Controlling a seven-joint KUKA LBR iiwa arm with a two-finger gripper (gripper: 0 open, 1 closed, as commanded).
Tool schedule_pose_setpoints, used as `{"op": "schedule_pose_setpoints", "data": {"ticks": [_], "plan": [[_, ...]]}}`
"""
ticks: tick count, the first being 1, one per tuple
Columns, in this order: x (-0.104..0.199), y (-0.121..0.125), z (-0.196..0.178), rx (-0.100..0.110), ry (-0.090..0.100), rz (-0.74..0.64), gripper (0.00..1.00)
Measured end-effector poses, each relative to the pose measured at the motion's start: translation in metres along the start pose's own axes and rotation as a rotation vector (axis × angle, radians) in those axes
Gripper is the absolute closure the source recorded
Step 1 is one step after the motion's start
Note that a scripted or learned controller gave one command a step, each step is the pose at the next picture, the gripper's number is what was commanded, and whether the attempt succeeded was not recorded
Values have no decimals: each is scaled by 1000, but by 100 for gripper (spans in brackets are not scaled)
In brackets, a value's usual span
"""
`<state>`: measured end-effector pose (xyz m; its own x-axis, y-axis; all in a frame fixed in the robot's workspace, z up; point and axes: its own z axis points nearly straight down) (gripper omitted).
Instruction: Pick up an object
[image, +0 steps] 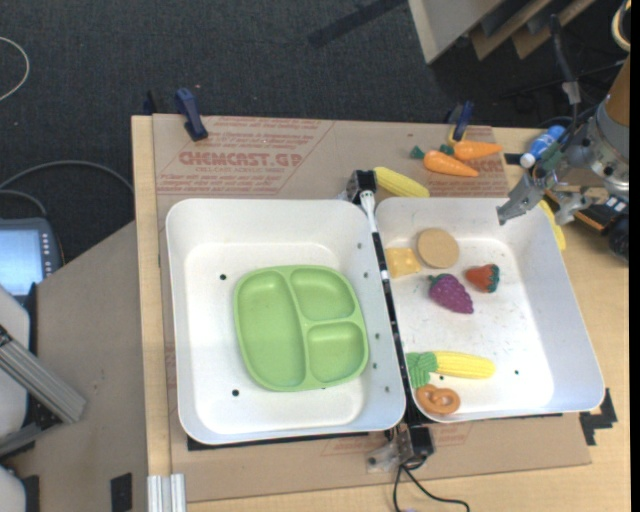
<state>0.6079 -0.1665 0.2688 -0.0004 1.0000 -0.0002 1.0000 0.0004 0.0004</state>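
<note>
Orange round slice toy (439, 400) sits nearest, at the right white plastic bin's (570, 330) front rim, beside the yellow corn cob toy (455, 366). My pick candidates, purple grape cluster toy (451, 293) and red strawberry toy (484, 277), lie mid-bin, down-left of my hand (520, 203), which hovers at the far rim. Can't tell if my hand is open or closed. Left bin holds a green divided plate (299, 326).

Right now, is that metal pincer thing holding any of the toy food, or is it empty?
Pincer: hangs over the far right corner of the right bin, nothing between its tips; open or shut cannot be told.
</note>
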Motion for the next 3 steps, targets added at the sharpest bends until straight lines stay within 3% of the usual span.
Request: {"op": "schedule_pose_setpoints", "data": {"ticks": [1,2,3], "plan": [[-17,-73,90,14,4,5,0],[-12,-9,190,2,0,-2,0],[-13,-9,173,-5,-2,0,100]]}}
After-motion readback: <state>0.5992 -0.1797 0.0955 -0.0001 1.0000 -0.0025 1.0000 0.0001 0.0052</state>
